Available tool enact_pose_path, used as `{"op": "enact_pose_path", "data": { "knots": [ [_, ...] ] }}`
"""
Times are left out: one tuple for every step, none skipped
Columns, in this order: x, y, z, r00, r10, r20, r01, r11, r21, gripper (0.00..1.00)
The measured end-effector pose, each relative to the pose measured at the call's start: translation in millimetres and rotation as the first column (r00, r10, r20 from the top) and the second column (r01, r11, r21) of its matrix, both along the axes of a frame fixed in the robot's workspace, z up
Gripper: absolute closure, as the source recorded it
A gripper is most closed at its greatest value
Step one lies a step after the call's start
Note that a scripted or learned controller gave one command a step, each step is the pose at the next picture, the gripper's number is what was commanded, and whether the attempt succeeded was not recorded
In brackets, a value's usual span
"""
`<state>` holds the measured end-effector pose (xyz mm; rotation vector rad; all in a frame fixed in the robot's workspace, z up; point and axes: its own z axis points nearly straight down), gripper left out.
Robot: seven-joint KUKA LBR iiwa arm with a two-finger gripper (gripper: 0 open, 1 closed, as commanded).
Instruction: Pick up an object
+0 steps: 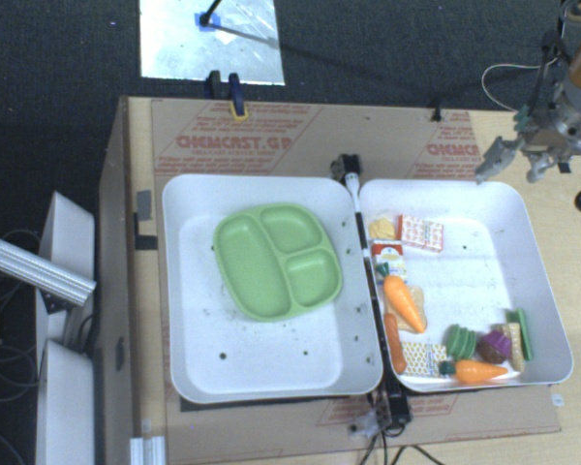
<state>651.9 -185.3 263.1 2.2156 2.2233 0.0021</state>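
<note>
The right bin [465, 269] holds several toy foods. A red and white box [421, 232] lies near its back, an orange carrot [402, 300] along its left side, and a second carrot [479, 370] at the front. A green piece [460, 339] and a purple piece [497, 343] sit beside that second carrot. My gripper [516, 166] hangs above the right bin's far right corner, well clear of the toys. It is open, with nothing between its fingers.
The left bin [198, 347] holds a green divided plate [276, 260]. A cardboard sheet [271, 134] lies under both bins. A clamp [350, 170] sits where the bins meet at the back. Cables [508, 76] trail behind the arm at upper right.
</note>
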Motion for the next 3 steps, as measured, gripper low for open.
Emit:
{"op": "enact_pose_path", "data": {
  "knots": [
    [-13, -21, -179, 1.0, -0.002, 0.0, 0.002, 1.0, 0.0, 0.0],
    [-81, 37, -179, 1.0, -0.001, -0.002, 0.001, 1.0, 0.002, 0.0],
    [-64, 70, -178, 1.0, -0.004, 0.003, 0.004, 1.0, -0.008, 0.0]
  ]
}}
